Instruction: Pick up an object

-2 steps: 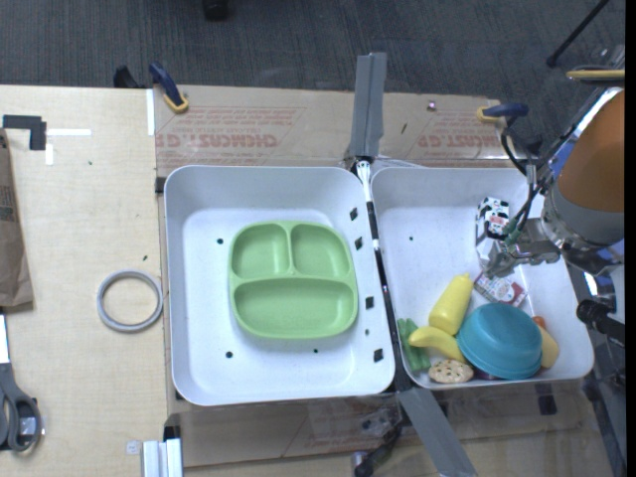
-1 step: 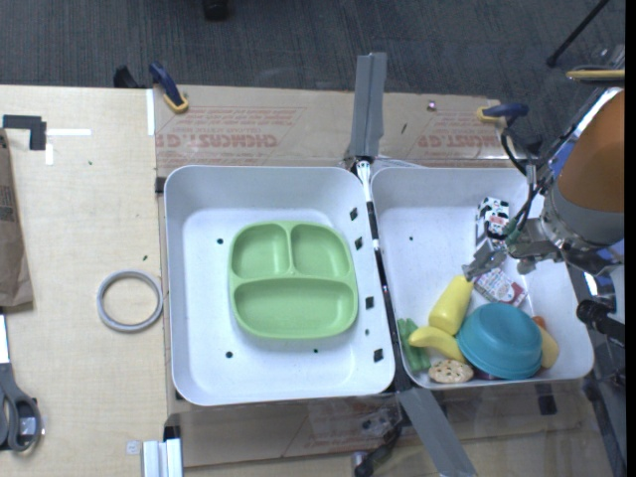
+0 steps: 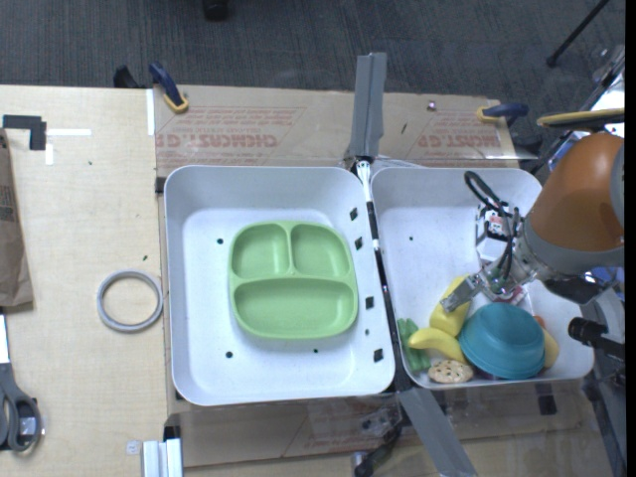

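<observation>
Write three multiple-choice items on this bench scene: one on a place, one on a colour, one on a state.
1. Where is the green tray?
A. left bin
B. right bin
C. on the cardboard

2. What colour is the bowl?
A. red
B. blue
C. white

3. How does the bowl lie?
A. upright and filled
B. on its side
C. upside down

Key:
1 A, the tray lies flat in the left bin.
2 B, the bowl in the right bin is blue-teal.
3 C, its base faces up, beside the banana and under the gripper.
</observation>
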Controlling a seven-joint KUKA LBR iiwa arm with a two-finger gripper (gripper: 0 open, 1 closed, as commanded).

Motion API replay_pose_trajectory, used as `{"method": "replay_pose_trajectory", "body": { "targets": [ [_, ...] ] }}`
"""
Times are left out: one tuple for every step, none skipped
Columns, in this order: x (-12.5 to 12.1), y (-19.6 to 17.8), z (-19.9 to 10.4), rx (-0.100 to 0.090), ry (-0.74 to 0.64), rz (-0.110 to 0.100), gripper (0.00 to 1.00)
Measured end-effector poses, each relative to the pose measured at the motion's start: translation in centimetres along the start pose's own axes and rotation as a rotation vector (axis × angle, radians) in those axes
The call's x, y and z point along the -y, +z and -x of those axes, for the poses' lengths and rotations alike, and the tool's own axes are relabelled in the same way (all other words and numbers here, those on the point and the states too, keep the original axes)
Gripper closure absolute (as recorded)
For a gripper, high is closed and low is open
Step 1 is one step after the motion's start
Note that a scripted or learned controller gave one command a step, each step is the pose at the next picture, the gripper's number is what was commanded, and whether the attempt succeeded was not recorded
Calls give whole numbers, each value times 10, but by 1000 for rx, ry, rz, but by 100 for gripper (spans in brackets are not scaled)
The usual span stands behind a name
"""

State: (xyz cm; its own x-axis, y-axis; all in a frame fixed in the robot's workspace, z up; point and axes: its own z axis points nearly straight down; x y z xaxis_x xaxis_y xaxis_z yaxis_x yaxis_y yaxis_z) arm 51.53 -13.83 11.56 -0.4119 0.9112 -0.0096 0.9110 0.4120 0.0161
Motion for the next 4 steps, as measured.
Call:
{"method": "replay_pose_trajectory", "body": {
  "targets": [
    [12, 10, 24, -3, -91, 4, 0],
    [6, 9, 3, 14, 86, 14, 0],
    [5, -2, 0, 1, 85, 11, 100],
    [-2, -43, 44, -8, 112, -18, 100]
  ]
}}
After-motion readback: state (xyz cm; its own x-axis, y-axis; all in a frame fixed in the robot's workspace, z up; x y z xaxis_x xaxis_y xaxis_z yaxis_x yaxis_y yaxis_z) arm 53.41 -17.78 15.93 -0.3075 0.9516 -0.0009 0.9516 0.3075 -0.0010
